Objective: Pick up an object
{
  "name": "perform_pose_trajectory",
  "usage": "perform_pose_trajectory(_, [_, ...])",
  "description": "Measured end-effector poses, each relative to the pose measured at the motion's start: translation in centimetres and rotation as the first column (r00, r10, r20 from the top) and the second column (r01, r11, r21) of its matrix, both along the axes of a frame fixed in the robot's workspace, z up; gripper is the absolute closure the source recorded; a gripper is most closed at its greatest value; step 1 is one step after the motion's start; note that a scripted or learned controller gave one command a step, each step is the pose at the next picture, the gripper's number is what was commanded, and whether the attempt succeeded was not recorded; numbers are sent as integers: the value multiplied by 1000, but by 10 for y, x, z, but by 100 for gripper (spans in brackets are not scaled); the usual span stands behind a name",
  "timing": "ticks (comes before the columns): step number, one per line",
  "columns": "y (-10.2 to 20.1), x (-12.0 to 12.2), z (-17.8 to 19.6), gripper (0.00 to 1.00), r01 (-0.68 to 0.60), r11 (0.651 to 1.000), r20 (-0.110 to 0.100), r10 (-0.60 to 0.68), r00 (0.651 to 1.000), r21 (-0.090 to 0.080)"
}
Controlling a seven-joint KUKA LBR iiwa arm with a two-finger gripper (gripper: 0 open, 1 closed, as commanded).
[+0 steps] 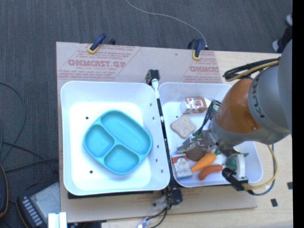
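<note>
The grey arm with its orange band (pixel 247 113) hangs over the right white bin (pixel 256 167); its jaws' state is unclear above an orange plastic carrot (pixel 205 161).

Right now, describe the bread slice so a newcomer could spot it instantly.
Take the right bin, the one the arm reaches into. In its upper left part, below a wrapped brown snack, lies the bread slice. It is the flat, pale tan, squarish piece, unlike the orange carrot and red sausage lower down.
</note>
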State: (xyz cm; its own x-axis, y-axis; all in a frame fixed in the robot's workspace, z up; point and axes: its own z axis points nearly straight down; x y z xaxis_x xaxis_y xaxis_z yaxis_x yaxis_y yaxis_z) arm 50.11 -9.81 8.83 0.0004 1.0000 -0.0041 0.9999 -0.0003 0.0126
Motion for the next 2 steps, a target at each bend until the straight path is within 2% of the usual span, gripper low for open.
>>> perform_pose_trajectory(1, [0, 1, 10, 100, 1, 1000, 1, -1, 1000, 0])
perform_pose_trajectory(2, [68, 97, 97, 100, -2, 1000, -11, 2, 1000, 4])
